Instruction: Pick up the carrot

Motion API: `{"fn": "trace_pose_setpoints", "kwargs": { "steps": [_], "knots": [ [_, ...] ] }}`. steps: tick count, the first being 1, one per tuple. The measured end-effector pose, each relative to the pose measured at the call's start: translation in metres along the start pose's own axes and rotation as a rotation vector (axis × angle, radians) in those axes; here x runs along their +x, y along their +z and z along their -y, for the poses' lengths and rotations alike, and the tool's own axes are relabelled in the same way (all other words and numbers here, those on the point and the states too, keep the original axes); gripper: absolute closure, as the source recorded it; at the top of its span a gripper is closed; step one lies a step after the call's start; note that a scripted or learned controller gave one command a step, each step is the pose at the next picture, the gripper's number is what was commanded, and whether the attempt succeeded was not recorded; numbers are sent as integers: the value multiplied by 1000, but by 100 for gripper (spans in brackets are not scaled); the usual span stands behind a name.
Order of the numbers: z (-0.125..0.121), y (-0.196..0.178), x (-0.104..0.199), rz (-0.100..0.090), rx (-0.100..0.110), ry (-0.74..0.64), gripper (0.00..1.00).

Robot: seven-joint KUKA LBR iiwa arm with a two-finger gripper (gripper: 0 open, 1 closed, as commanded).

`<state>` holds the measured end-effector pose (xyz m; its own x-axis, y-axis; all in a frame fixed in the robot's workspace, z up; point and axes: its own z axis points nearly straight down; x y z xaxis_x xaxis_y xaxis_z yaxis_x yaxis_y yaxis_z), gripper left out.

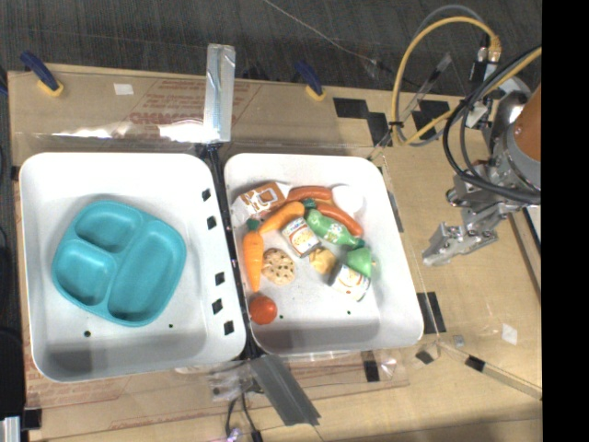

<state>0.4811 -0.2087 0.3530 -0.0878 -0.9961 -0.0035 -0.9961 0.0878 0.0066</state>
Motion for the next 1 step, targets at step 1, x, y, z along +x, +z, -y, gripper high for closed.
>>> {"fn": "trace_pose_setpoints", "kwargs": {
  "steps": [1],
  "knots": [
    [37,-97,-3,-6,10,-291,100]
  ]
}}
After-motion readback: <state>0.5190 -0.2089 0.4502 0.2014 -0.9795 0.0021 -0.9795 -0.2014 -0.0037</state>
